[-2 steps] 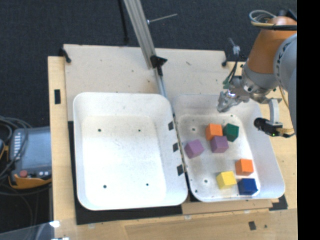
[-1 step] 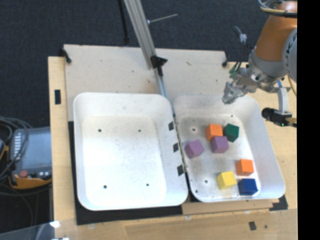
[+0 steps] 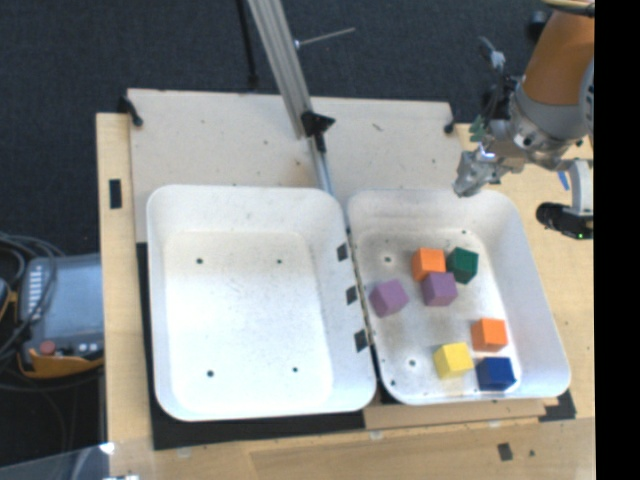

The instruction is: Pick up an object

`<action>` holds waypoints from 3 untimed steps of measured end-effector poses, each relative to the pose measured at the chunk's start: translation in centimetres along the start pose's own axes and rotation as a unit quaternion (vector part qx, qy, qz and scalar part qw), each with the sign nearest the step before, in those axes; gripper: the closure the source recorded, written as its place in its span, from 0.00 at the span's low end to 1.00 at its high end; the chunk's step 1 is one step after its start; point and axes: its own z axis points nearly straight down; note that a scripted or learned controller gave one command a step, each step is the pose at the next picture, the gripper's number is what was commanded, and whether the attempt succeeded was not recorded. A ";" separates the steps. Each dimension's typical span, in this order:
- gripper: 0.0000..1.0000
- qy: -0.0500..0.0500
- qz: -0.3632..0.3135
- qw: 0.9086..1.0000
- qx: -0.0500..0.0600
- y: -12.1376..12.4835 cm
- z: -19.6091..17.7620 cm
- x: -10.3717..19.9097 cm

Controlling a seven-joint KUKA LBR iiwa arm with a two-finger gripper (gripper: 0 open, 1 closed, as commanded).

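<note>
Dark carpet surrounds my pale worktop with its two white bins. The left bin is bare; the right bin holds seven small cubes. My claw hangs above that bin's far rim, nothing in it; whether it's released or clenched I cannot tell. The yellow cube near the front lies apart from most others, so I'd take it across two flat sides. It looks light, stiff, probably foam or wood, unlikely to slip.
</note>
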 end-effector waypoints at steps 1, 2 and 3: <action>1.00 0.000 0.001 1.000 0.003 -1.0 0.5 5.2; 1.00 0.001 0.000 1.000 0.003 -1.3 -0.1 9.7; 1.00 0.001 0.000 1.000 0.004 -0.6 0.5 15.8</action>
